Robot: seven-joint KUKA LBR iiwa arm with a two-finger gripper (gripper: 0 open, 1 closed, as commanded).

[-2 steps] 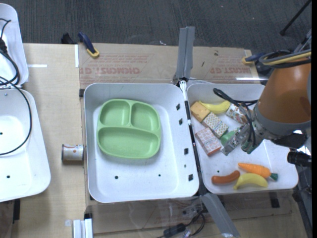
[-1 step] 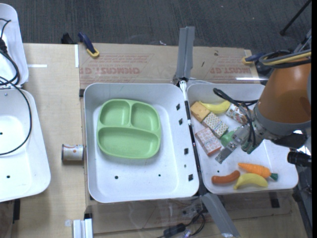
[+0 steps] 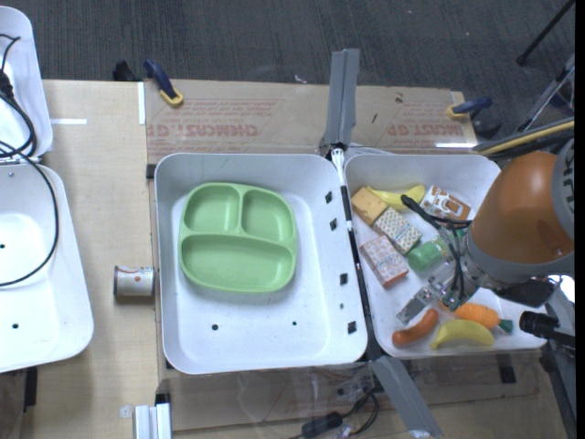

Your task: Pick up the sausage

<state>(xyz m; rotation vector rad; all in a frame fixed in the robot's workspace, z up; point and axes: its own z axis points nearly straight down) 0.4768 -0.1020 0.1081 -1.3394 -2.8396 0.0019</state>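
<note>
The sausage (image 3: 414, 329) is a short reddish-orange piece lying near the front edge of the right bin (image 3: 366, 167). My gripper (image 3: 426, 301) hangs low just above and behind the sausage's right end, under the arm's orange band (image 3: 521, 213). Nothing is visibly lifted off the bin floor. The arm's body hides part of the bin's right side.
A carrot (image 3: 480, 315) and a banana (image 3: 462, 335) lie right beside the sausage. Behind them sit patterned boxes (image 3: 385, 262), a green piece (image 3: 425, 256), a tan block (image 3: 368, 205) and a packet (image 3: 448, 207). The left bin (image 3: 174, 318) holds a green divided plate (image 3: 239, 238).
</note>
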